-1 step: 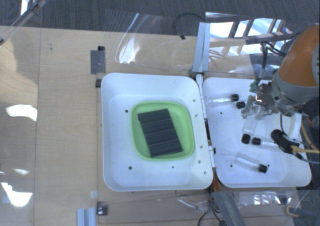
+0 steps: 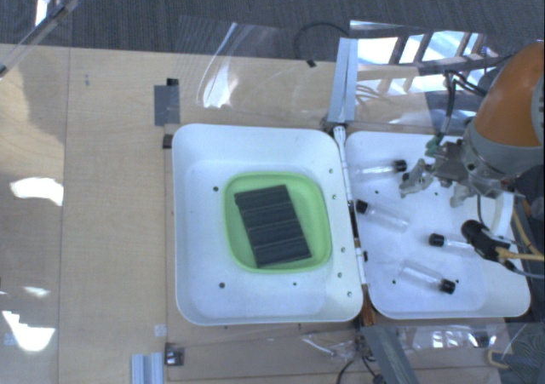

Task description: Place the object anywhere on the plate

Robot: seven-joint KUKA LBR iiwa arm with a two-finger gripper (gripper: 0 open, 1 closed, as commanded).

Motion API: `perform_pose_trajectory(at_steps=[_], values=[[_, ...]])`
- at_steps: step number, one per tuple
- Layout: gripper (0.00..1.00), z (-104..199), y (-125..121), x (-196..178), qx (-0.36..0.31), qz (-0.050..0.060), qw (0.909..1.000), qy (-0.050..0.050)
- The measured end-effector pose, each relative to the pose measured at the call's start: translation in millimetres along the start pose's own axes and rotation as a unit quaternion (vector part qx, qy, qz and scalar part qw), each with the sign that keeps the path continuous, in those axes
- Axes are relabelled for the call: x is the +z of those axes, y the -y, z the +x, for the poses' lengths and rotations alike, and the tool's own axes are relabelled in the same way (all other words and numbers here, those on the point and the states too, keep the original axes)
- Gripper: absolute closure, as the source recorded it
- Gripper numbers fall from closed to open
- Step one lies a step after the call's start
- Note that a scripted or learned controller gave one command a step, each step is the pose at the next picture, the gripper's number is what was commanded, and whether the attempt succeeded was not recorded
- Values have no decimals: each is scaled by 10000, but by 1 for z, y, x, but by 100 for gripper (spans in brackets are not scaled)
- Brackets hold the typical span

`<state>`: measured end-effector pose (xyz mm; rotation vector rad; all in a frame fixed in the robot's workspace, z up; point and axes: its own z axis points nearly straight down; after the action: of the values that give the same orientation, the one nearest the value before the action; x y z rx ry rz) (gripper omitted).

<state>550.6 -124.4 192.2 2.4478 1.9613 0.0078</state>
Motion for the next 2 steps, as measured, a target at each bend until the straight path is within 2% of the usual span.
perform_pose_trajectory(at_steps=[1,2], values=[[0,-61,24,-87,468,-10,9989,10],[0,-74,46,-109,1003,-15,9950,16]])
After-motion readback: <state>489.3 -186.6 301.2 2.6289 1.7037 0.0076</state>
